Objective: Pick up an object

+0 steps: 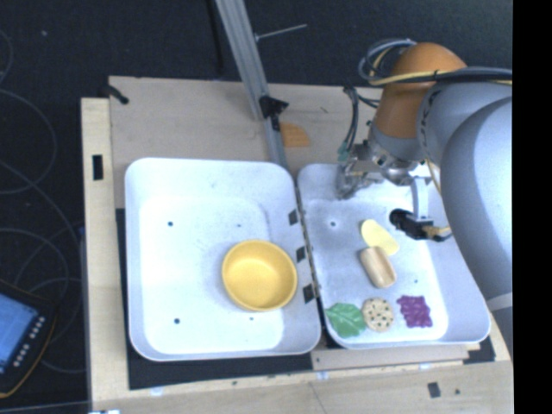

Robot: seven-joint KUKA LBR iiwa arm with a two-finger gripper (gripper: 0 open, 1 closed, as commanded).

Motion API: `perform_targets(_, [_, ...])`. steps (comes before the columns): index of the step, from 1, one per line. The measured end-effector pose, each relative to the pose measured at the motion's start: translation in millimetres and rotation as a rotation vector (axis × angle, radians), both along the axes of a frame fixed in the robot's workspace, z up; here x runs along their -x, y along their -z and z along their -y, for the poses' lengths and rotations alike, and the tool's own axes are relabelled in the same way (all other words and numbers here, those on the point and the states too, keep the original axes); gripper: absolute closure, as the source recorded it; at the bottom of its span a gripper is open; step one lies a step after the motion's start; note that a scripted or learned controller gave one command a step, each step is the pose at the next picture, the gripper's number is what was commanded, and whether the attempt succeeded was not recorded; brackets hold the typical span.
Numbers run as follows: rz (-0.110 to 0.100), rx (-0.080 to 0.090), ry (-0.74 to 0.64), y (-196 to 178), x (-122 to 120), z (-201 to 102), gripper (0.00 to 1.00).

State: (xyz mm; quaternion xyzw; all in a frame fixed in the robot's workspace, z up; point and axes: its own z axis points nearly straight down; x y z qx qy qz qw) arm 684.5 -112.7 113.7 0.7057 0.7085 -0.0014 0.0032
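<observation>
My gripper [348, 182] hangs over the far left corner of the right bin [323, 218], with nothing seen in it. Nearer the camera in that bin lie a pale yellow piece [379, 235] and a tan cylinder-shaped piece [377, 266], touching each other. Along the bin's near edge sit a green leafy piece [345, 318], a round speckled cookie [377, 314] and a purple bunch [415, 310]. A yellow bowl [259, 275] stands upright in the left bin [172, 197], close to the divider.
A slanted metal post [246, 54] rises behind the bins and ends near the gripper. The grey arm [474, 162] covers the right bin's far right side. A wooden bench edge [99, 231] surrounds the bins.
</observation>
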Motion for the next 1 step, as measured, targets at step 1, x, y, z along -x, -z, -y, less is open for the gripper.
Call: perform_targets(1, [0.006, -0.006, 0.001, -65.8, -2.6, 0.4, 1.00])
